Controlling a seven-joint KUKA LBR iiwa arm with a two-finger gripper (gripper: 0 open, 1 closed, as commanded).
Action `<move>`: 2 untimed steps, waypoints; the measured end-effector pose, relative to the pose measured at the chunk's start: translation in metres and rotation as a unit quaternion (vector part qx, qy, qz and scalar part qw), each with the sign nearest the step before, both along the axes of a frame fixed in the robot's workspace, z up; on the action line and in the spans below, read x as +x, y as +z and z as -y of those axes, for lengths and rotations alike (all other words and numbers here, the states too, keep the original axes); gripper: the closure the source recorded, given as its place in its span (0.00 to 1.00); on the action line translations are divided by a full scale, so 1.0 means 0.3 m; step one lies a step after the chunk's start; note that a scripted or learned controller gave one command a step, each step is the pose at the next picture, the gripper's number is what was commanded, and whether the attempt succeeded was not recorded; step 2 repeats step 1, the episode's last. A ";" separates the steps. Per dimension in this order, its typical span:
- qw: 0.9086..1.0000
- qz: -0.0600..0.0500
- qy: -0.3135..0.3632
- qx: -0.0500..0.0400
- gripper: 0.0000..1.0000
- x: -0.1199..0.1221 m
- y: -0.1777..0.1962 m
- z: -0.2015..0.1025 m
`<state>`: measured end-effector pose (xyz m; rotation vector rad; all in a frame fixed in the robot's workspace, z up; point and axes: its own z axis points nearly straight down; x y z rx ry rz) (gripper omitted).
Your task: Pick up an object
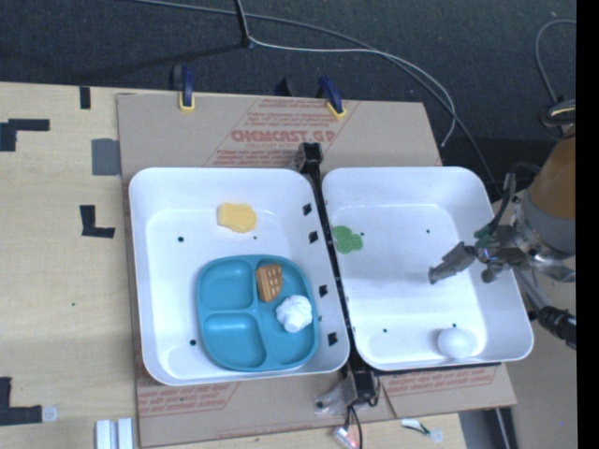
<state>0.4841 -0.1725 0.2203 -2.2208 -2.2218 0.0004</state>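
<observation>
My gripper (462,271) hangs over the right side of the right bin (402,181), open, with nothing between its fingers. A white ball (457,341) lies in that bin's near right corner, below the gripper and apart from it. A small green piece (346,240) rests by the bin's left wall, well to the gripper's left. In the left bin (154,251) stands a blue divided tray (225,330) carrying a brown waffle-like piece (270,282) and a white crumpled lump (295,313). A yellow piece (237,217) lies on the bin floor behind the tray.
Both bins sit on a cardboard sheet (271,129) clamped at the back by two blue-and-yellow clamps (186,89). A black divider strip (324,241) runs between the bins. Cables (374,54) cross the dark floor behind.
</observation>
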 end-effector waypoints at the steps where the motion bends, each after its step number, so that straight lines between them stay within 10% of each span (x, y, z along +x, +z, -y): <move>1: 1.000 0.003 0.002 0.000 0.00 0.002 0.191 -0.179; 2: 1.000 0.003 0.002 0.000 0.00 0.002 0.191 -0.179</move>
